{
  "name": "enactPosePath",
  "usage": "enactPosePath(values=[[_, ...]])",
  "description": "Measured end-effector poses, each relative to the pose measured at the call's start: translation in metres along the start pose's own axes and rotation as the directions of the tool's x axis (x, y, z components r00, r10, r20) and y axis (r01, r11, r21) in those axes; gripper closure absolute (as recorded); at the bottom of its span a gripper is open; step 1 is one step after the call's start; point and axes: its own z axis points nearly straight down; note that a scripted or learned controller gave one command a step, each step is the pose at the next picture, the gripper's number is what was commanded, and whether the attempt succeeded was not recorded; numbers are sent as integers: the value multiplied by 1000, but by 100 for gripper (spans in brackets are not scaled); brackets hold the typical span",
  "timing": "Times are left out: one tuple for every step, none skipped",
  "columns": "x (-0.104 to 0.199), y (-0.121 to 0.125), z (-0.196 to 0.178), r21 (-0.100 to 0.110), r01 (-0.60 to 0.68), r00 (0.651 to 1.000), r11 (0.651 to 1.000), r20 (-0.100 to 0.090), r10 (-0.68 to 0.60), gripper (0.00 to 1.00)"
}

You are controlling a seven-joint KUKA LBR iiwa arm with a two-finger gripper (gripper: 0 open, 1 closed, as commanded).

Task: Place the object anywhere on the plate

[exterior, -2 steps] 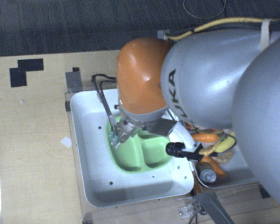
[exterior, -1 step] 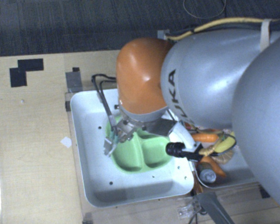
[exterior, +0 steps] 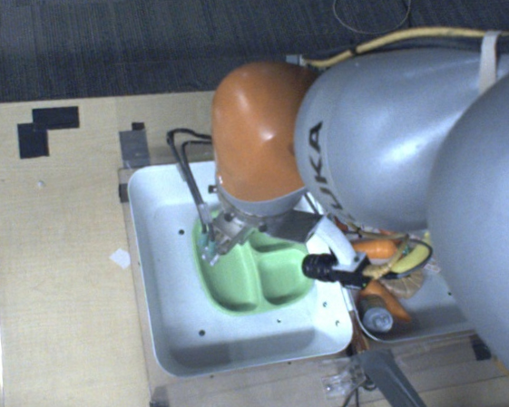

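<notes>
Nearest, left white bin [exterior: 175, 344] on the counter [exterior: 56, 303], holding a green divided plate [exterior: 277, 282]. Just right of it, in the right bin [exterior: 432, 319], a clutter of objects: a round grey-topped can [exterior: 377, 321], an orange carrot-like piece [exterior: 378, 250], a yellow banana-like piece [exterior: 409, 261], all off the plate and partly hidden under the arm [exterior: 413, 153]. Farther in, jaws low over the plate's left edge; wide or narrow, cannot tell, nothing visibly held. Above, the orange band [exterior: 256, 134]. Farthest, black marks [exterior: 45, 129] on the counter.
</notes>
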Motion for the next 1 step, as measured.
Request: enactPosePath(values=[[0, 0, 0, 0, 0, 1000, 1000, 0, 0, 0]])
